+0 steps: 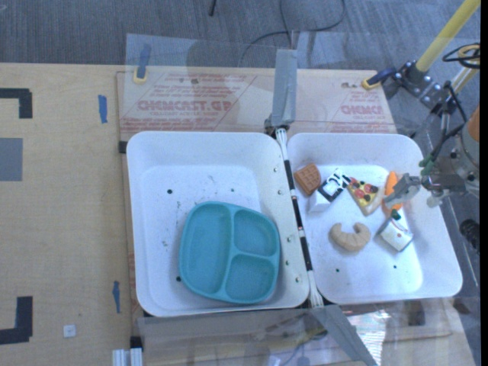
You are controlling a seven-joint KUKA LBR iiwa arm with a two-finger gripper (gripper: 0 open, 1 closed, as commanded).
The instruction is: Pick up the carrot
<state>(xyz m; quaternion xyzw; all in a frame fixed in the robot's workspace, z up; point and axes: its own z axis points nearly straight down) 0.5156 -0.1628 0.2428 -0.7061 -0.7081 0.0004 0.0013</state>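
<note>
The carrot (391, 181) is a small orange piece near the right side of the right bin (381, 280). My gripper (402, 192) reaches in from the right and sits right over the carrot, covering its middle. An orange bit (395, 206) shows just below the gripper. Whether the carrot is held is unclear from this angle.
Also in the right bin are a brown waffle (307, 178), a black-and-white item (332, 186), a pizza slice (364, 194), a croissant (350, 236) and a white block (396, 235) just below the gripper. The left bin (152, 174) holds a teal divided plate (206, 242).
</note>
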